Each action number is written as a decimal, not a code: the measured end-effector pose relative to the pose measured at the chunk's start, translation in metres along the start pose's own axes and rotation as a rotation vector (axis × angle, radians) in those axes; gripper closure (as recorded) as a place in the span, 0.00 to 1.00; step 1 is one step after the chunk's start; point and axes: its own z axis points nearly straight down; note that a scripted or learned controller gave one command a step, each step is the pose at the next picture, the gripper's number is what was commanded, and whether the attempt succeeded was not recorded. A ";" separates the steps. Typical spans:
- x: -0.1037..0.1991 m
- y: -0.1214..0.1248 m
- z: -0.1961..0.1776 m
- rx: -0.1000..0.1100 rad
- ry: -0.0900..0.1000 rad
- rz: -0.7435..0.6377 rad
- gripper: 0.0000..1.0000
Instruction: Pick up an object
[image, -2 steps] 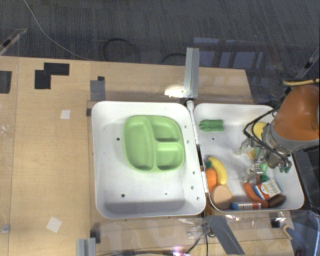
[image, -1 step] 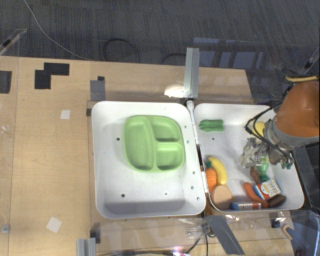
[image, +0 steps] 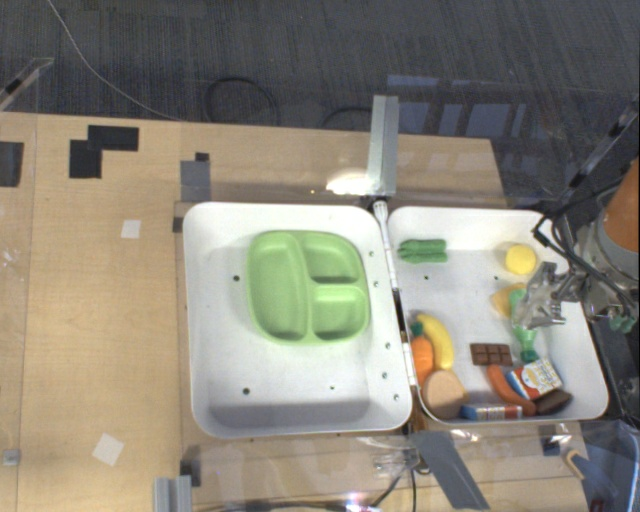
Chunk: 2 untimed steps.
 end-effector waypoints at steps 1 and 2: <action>0.009 -0.007 0.110 -0.001 0.006 0.269 1.00; 0.009 -0.007 0.110 -0.001 0.006 0.268 0.00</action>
